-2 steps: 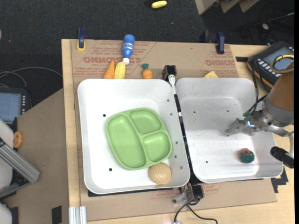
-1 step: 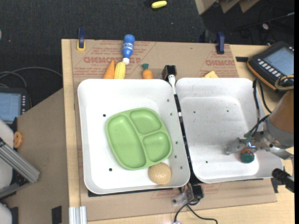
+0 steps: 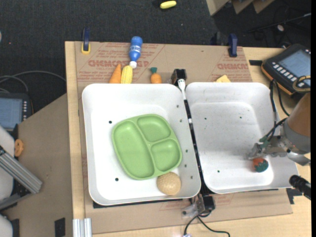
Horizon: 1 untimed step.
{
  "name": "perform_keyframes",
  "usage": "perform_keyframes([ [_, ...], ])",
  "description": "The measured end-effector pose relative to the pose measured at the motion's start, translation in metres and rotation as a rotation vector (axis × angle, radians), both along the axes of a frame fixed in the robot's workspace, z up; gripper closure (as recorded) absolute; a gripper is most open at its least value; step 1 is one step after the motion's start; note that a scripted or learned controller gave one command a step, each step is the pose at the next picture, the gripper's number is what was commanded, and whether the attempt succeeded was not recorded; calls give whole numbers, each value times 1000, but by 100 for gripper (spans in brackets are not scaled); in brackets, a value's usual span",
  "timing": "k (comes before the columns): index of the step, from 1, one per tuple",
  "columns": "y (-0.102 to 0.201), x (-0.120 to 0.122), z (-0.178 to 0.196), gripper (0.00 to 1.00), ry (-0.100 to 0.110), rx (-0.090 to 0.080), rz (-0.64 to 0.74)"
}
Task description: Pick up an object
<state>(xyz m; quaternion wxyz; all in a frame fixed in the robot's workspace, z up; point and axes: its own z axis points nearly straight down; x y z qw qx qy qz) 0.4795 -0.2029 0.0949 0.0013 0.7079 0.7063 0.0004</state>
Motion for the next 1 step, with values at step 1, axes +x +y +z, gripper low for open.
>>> perform_keyframes([
  [1,73,0,-1,100,6,7,9],
])
